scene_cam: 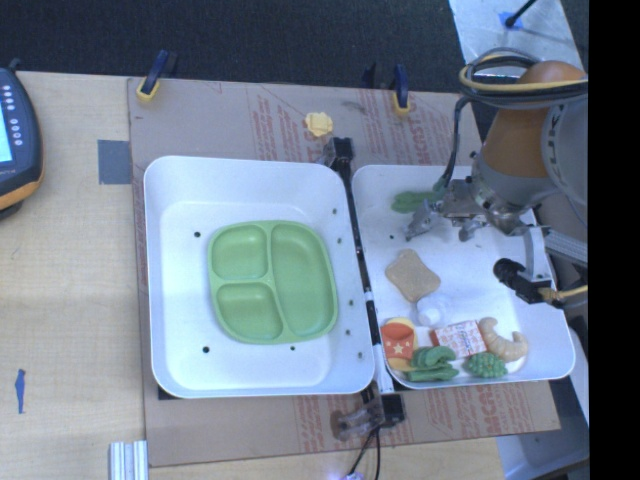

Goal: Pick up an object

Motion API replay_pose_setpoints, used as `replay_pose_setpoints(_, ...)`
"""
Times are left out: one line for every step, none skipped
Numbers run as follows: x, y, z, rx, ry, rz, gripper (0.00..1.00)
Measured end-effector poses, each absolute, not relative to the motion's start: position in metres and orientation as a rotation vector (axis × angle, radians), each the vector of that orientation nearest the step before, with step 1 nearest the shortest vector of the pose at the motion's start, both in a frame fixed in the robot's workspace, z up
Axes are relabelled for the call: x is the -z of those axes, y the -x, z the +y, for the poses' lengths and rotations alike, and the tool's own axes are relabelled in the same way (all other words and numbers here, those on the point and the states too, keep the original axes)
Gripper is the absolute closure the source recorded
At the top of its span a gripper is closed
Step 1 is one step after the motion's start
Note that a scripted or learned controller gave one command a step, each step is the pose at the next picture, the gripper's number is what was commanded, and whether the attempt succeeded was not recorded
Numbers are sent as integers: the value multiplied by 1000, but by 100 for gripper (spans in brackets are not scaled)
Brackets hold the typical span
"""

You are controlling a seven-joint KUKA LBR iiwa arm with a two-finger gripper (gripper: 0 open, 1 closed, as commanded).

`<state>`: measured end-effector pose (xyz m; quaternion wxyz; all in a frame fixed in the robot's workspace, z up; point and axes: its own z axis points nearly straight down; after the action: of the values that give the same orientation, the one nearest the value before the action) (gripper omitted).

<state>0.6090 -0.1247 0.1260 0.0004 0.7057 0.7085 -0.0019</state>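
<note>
A black handheld controller (15, 133) lay at the far left of the bench, well apart from the gripper. Next came the left white bin (160, 268), which held a green divided plate (271, 281) with three compartments, off to the gripper's left. Beyond the bins' far edge, a small yellow object (319, 124) sat on the brown board, up and to the left of the gripper.

The right white bin (560, 353) held the loose items. A green leaf-shaped piece (408, 201) lay just to the left of the gripper (447, 222), close to its fingers. A tan slice of toy bread (412, 274) lay below the gripper, apart from it. Farther below, along the bin's near edge, sat a red and orange piece with a star (398, 342), green toy vegetables (433, 362), a red and white packet (463, 338) and a pale shrimp-like piece (503, 340).

The gripper hung low over the bin's far part, fingers spread apart, nothing seen between them.
</note>
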Motion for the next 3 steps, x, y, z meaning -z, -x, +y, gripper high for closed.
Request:
replay_pose_setpoints(-91,-577,-101,4,-2222,2226,0)
replay_pose_setpoints(-103,-578,-103,6,-2220,2225,100)
replay_pose_setpoints(-102,-578,-103,7,-2219,2227,0)
